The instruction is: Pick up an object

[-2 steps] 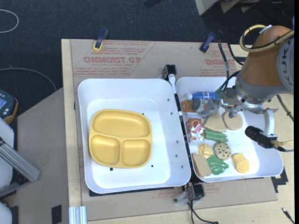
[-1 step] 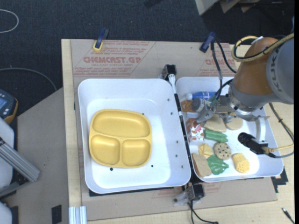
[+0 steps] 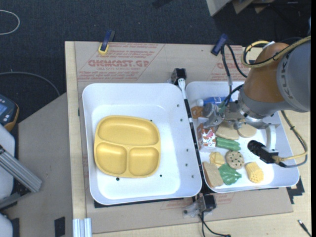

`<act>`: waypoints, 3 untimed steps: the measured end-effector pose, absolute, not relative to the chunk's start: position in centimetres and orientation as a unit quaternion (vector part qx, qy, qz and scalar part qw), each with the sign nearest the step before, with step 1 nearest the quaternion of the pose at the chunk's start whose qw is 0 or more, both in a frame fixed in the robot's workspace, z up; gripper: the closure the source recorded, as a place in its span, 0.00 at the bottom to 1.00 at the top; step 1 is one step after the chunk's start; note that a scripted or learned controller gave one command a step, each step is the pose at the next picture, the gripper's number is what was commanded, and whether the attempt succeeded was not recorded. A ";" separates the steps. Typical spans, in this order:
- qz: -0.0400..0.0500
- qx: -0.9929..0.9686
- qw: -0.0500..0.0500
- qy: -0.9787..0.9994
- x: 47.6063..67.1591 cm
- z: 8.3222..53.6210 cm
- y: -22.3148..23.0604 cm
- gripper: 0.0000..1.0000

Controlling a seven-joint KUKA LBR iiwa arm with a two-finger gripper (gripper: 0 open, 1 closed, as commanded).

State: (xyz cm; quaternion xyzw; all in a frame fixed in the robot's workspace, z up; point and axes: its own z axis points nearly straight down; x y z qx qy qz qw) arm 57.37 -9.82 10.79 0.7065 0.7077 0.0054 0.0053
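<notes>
Two white bins are sitting side by side: the left bin (image 3: 94, 112) and the right bin (image 3: 281, 181). One yellow divided tray (image 3: 127, 145) is lying at centre left. Lower right, one corn cob (image 3: 254, 172), one cookie (image 3: 235, 159) and two green pieces (image 3: 228, 143) (image 3: 229, 174) are showing.

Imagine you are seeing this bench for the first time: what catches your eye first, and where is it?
A yellow divided plate lies alone in the left bin. The right bin holds crowded toy food, with a corn cob and a cookie near its front. The grey and orange arm reaches over its back half.
</notes>
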 end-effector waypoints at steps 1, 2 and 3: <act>0.009 0.707 0.007 0.707 57.6 11.9 -9.7 1.00; 0.001 0.707 0.003 0.707 57.9 16.4 -10.3 1.00; 0.002 0.707 0.003 0.707 57.4 21.3 -11.0 1.00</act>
